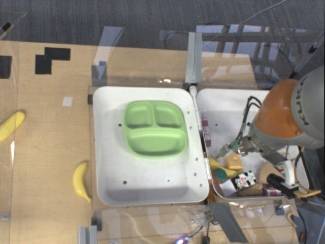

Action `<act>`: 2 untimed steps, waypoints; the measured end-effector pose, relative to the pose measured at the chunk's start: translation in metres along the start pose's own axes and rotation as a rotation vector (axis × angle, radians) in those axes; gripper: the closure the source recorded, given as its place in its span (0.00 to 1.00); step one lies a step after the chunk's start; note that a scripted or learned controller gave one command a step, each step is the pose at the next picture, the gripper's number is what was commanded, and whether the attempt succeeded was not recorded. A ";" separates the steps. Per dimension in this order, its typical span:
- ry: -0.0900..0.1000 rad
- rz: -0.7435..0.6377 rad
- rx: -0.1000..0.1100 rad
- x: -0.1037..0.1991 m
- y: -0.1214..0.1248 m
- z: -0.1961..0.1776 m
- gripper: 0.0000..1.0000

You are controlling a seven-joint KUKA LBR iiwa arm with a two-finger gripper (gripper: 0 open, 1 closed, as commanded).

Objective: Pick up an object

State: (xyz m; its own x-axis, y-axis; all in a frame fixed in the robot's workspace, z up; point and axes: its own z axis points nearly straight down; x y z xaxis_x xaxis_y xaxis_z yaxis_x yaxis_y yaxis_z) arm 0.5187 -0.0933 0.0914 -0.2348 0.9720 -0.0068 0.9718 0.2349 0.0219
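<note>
I see the claw (237, 147) low in the right bin (223, 105), just above a tan block (234, 161); I cannot tell its state. Near it lie a banana (219, 165), a green ball (220, 175) and a small card (245, 179). The left bin (104, 136) holds a green tray (154, 128). On the bench (45, 136) left lie a second banana (80, 181) and corn (11, 126).

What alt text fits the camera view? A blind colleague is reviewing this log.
A grey and orange robot arm reaches into the right white bin, its tool low over a pile of small items. The left bin holds a green divided plate; a banana lies on the bench outside.
</note>
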 end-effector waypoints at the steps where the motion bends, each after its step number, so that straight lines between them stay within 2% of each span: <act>1: 0.003 -0.003 -0.003 0.002 0.002 -0.011 1.00; 2: 0.003 -0.003 -0.002 0.002 0.002 -0.011 0.00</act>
State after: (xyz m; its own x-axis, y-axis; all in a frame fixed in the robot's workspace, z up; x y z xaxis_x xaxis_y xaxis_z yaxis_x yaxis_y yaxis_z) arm 0.5199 -0.0907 0.1025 -0.2379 0.9713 -0.0042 0.9710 0.2379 0.0243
